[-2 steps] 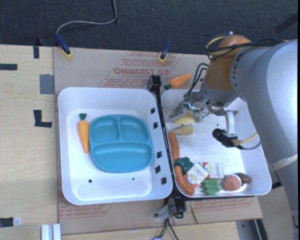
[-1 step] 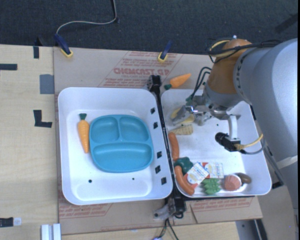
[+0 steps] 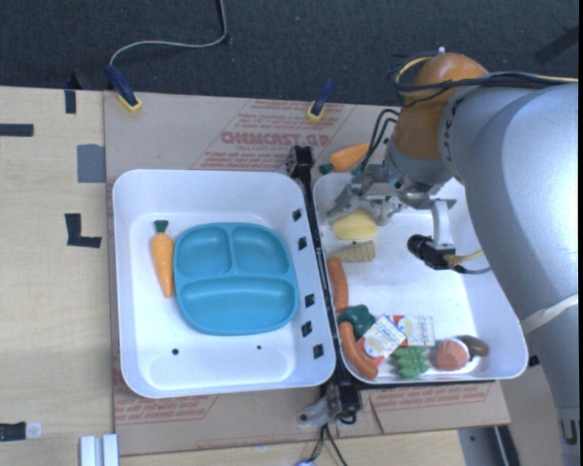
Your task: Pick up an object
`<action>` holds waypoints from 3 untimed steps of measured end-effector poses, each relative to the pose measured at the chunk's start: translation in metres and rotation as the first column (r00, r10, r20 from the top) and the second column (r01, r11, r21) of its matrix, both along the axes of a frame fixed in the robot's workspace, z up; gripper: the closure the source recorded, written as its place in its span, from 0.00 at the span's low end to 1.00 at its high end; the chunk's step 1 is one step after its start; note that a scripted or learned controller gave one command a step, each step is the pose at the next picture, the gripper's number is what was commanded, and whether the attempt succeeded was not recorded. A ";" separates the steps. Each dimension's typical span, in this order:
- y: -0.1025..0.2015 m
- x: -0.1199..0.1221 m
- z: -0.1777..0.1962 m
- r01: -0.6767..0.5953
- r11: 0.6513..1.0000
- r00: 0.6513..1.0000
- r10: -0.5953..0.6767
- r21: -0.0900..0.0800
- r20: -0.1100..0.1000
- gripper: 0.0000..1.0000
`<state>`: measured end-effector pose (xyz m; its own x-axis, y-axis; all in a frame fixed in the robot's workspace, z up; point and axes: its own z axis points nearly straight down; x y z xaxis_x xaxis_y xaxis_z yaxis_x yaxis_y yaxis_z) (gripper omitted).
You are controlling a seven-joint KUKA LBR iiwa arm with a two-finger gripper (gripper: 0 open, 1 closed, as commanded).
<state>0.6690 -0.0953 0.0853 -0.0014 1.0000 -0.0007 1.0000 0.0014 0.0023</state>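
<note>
Descent is judged under way: the tool [image 3: 369, 200] is poised just above a pale yellow potato-like piece [image 3: 356, 226] (finger state cannot be told); closing is required next.

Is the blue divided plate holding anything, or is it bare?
Bare. The blue divided plate shows three uncovered compartments; the toy carrot lies beside its left edge on the left bin floor, not on it.
</note>
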 end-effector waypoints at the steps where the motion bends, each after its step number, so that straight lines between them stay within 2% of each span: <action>1: -0.002 -0.013 0.003 0.000 1.000 1.000 0.000 -0.001 -0.004 0.00; 2: -0.004 -0.023 0.001 0.000 1.000 1.000 0.000 -0.001 0.001 0.00; 3: 0.001 -0.042 0.001 0.001 1.000 1.000 -0.001 -0.002 0.001 0.00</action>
